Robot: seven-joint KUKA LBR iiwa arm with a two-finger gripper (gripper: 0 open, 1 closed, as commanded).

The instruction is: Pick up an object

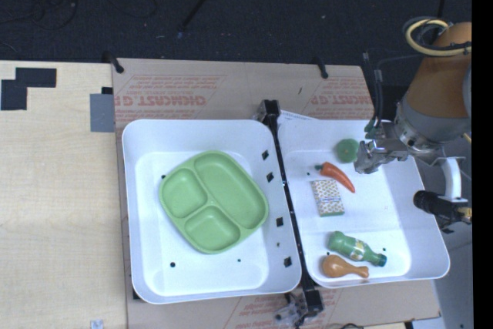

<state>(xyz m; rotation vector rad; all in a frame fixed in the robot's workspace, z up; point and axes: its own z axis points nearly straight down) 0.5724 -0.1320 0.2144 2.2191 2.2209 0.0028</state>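
Gripper point(370, 158), metal and two-fingered, hangs low in the right-hand shallow white bin point(420, 258), just beside a small round green ball-like object point(347, 149) at the bin's far end; whether anything sits between its tips I cannot tell. Close by lie a slim orange-red toy chilli point(337, 176) and a small patterned rectangular packet point(328, 197). I judge the green piece light, smooth and apt to roll, so squeezing across its widest middle looks safest.

The grey arm point(435, 100) reaches in from the right, end effector point(371, 158) lowered.
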